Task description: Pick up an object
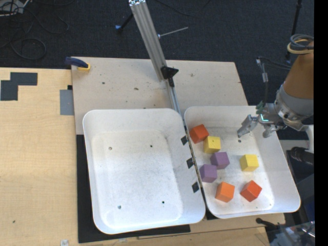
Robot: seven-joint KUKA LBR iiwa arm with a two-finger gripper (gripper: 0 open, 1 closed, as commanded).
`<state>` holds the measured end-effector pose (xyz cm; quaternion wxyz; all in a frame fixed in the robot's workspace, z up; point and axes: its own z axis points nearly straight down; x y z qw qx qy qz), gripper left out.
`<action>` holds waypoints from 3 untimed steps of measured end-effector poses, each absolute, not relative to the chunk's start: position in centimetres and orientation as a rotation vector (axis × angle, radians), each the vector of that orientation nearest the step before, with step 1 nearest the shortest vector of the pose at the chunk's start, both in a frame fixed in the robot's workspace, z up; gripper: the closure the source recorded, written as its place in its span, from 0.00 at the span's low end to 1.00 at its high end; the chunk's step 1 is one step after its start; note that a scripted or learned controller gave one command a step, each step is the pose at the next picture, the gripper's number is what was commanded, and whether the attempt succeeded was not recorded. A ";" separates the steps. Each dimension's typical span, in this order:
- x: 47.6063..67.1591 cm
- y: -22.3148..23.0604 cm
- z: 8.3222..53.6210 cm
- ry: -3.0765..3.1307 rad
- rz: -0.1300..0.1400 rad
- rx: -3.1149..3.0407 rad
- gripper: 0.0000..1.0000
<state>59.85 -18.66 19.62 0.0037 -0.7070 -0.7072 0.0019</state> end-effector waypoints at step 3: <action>59.7 -18.1 11.0 -2.217 0.006 -2.216 0.00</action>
